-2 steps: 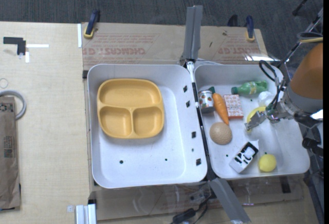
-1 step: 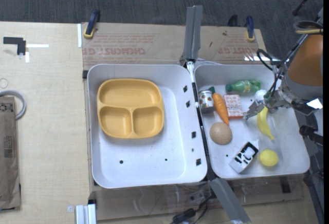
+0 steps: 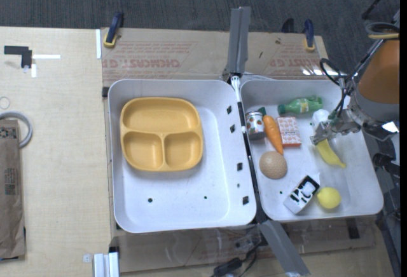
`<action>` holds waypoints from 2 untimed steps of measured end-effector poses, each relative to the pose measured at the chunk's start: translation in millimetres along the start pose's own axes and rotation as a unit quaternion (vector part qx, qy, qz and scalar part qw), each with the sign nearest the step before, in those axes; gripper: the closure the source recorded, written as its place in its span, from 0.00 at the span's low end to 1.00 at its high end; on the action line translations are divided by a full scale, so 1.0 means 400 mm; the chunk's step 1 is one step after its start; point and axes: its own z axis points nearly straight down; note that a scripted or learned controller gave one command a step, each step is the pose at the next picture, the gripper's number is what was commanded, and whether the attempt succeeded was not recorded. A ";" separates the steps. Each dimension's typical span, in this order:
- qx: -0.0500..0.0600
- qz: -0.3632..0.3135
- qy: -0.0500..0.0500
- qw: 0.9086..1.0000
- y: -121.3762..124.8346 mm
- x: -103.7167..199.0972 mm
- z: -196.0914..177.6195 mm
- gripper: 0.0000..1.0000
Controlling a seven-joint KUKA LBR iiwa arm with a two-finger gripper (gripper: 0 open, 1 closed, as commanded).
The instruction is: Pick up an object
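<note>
Camera view: right bin (image 3: 372,202).
Gripper (image 3: 321,136): at 3 o'clock; jaw state cannot be told.
Banana (image 3: 330,154): touching below the gripper.
Risk: curved peel may slip sideways; green bottle (image 3: 301,105) near at 12 o'clock.

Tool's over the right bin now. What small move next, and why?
Probably ease the tool straight down onto the banana. It sits right at the banana's upper end, and the bottle and box lie a little apart, so a short descent looks unobstructed.
</note>
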 end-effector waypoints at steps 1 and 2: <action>0.001 -0.018 0.000 1.000 0.099 0.274 -0.261 1.00; 0.001 0.046 0.000 0.999 0.080 0.221 -0.372 1.00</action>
